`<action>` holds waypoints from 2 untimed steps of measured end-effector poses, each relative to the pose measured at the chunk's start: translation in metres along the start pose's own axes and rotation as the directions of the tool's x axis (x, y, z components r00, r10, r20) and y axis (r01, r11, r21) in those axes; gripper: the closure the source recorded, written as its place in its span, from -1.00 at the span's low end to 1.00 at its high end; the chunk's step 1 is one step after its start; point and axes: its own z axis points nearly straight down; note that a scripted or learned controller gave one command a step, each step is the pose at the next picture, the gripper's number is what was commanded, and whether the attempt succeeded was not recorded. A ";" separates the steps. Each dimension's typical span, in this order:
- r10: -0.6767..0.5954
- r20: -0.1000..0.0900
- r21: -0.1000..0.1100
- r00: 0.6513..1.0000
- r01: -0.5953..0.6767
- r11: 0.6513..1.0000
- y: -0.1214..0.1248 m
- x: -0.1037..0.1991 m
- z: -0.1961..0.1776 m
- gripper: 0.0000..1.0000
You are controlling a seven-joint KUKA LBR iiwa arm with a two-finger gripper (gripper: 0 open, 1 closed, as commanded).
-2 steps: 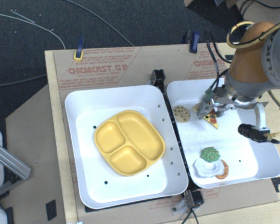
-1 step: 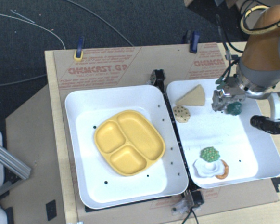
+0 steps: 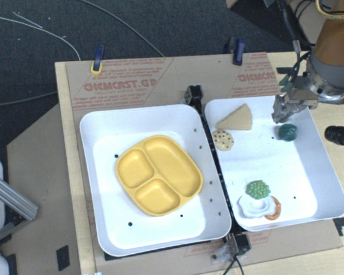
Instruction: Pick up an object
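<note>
My gripper (image 3: 281,114) hangs over the back of the right bin (image 3: 317,170), just above and to the left of a dark green round object (image 3: 288,132). Nothing shows between its fingers. A tan wedge (image 3: 236,119) lies at the bin's back left, with a speckled round cookie (image 3: 222,140) in front of it. Near the front of this bin a green bumpy piece (image 3: 258,189) sits on a white cup-like object (image 3: 255,206), with an orange-brown curved piece (image 3: 274,210) against it.
The left bin (image 3: 95,146) holds a yellow three-compartment plate (image 3: 158,174). A black clamp (image 3: 193,94) sits between the bins at the back. Blue clips (image 3: 97,59) (image 3: 237,50) hold the cardboard base at its far edge.
</note>
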 end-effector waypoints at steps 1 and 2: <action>-0.002 -0.001 0.002 1.000 0.002 1.000 0.009 0.057 0.000 1.00; 0.001 -0.002 0.008 1.000 -0.001 1.000 0.014 0.102 0.019 1.00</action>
